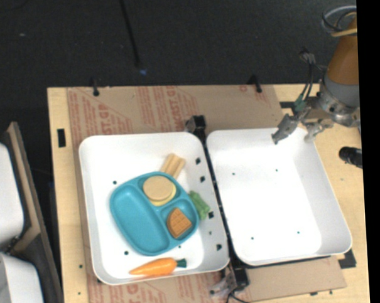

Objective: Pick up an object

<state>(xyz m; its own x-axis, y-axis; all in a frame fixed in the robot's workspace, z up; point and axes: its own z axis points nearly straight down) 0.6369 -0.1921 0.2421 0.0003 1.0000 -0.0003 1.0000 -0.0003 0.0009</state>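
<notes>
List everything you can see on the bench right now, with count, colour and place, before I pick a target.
bins: 2, white, side by side on the bench
tray: 1, blue, divided, in the left bin
round biscuit: 1, tan, in a tray compartment
waffle piece: 1, brown, in a tray compartment
carrot: 1, orange, left bin, below the tray
wooden block: 1, beige, above the tray
green piece: 1, at the tray's right edge
gripper: 1, grey, over the right bin's top edge

A robotics lab: a plywood desk [72, 184] carries two shallow white bins [95, 202] clamped side by side on printed cardboard [131, 106], cables [131, 37] trailing over dark floor behind the desk.
</notes>
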